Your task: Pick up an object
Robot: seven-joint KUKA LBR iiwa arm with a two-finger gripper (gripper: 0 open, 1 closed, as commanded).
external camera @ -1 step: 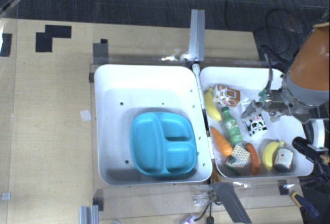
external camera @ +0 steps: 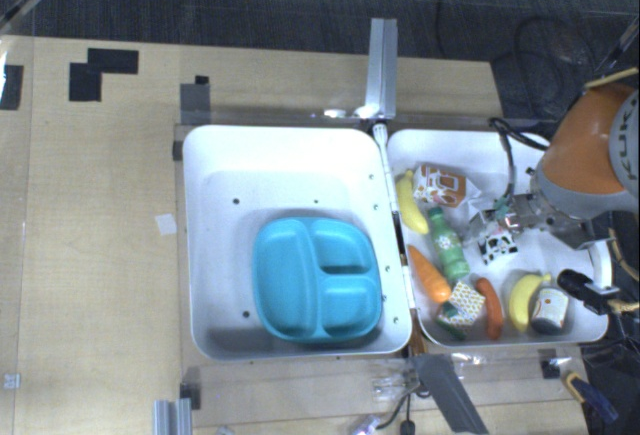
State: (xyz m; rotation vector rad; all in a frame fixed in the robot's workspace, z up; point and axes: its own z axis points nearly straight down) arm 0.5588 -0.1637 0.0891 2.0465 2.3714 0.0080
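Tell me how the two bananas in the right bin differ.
The banana by the divider lies stretched along the bin's left wall, beside the green bottle; the banana near the front sits by the bin's lower right corner, next to a grey can. The first looks longer and slimmer, the second shorter and more curved. Both are yellow and lie in the right bin.

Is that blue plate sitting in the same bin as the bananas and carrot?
No, the blue plate lies alone in the left bin.

Both bins (external camera: pixel 215 223) look like smooth, glossy white plastic. The blue tray (external camera: pixel 316 275) is matt plastic. The desk (external camera: pixel 90 243) shows pale wood grain; at 12 o'clock, a brushed metal post (external camera: pixel 382 63).
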